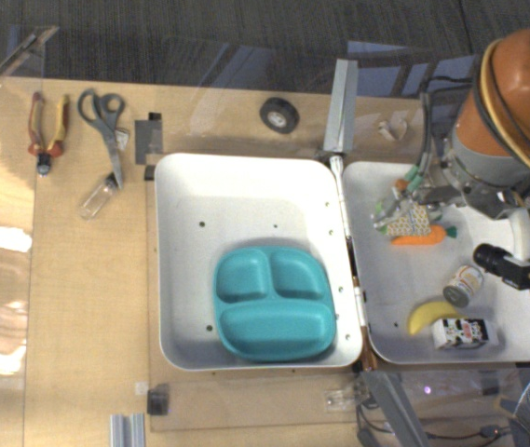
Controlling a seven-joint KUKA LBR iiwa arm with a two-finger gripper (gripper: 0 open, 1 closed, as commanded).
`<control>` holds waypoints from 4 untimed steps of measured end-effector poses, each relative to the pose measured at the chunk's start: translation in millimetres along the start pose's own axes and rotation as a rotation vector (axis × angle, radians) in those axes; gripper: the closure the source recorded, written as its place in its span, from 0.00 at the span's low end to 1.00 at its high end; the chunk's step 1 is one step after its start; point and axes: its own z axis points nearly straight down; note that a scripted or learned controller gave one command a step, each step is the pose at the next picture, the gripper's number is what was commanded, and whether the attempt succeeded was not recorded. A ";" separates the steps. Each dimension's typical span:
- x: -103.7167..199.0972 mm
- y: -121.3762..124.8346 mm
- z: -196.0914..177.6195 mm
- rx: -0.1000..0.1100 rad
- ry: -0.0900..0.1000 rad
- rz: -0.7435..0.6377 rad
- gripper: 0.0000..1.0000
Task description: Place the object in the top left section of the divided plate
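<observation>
Two white bins sit on the bench. The hand hangs over a patterned object beside a carrot; its opening cannot be told. Risk: crowding may spoil the grasp, far from the plate.

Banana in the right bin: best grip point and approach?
Judging by its pose, take the banana at mid-body, from straight above, gripper closing across its narrow width. It lies flat and curved, long axis roughly left to right. Its right end sits against the small carton, so stay toward the free left half.
</observation>
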 end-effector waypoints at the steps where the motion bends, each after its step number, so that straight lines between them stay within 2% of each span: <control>1: 100.0 4.6 -31.6 -0.001 0.002 0.014 1.00; 2: 153.7 6.7 13.2 0.003 0.002 -0.023 1.00; 3: 206.5 9.0 47.1 0.002 0.003 -0.189 1.00; 4: 206.0 9.1 46.9 0.002 0.003 -0.188 0.00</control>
